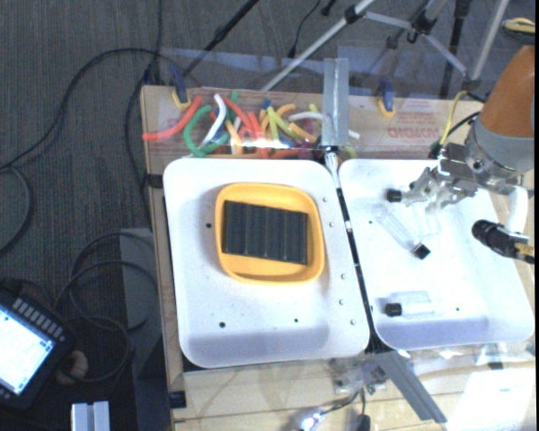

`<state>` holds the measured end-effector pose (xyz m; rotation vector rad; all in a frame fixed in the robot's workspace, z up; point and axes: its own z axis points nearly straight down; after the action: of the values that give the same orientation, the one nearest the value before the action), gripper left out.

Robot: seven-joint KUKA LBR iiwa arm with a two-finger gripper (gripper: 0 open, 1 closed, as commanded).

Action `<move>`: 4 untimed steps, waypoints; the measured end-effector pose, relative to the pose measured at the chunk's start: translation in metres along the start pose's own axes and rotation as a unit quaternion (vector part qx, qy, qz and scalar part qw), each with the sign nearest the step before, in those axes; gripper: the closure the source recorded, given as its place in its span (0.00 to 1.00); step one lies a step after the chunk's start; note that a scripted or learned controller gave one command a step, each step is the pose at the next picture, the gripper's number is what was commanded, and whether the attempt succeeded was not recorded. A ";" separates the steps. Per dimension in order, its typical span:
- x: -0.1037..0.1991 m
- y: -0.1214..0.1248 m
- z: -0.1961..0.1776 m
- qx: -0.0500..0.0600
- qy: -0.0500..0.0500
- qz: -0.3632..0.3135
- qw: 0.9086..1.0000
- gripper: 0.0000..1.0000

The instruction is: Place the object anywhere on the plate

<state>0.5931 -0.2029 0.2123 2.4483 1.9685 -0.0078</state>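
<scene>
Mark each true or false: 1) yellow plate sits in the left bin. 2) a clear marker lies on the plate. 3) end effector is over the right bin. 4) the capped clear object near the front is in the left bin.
1) True: the yellow plate sits in the left bin.
2) False: the plate bears a dark ribbed insert only; the clear marker lies in the right bin.
3) True: the end effector is over the right bin's back part.
4) False: the capped clear object lies in the right bin.
</scene>
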 end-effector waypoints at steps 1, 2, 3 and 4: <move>0.047 -0.060 0.026 0.000 0.002 -0.063 0.998 1.00; 0.104 -0.072 0.009 0.000 0.002 -0.107 0.994 1.00; 0.151 -0.078 0.030 0.001 0.001 -0.160 0.987 1.00; 0.201 -0.048 0.023 -0.001 0.001 -0.231 0.973 1.00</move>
<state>0.5898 0.0040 0.1888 1.9270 2.4828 -0.0047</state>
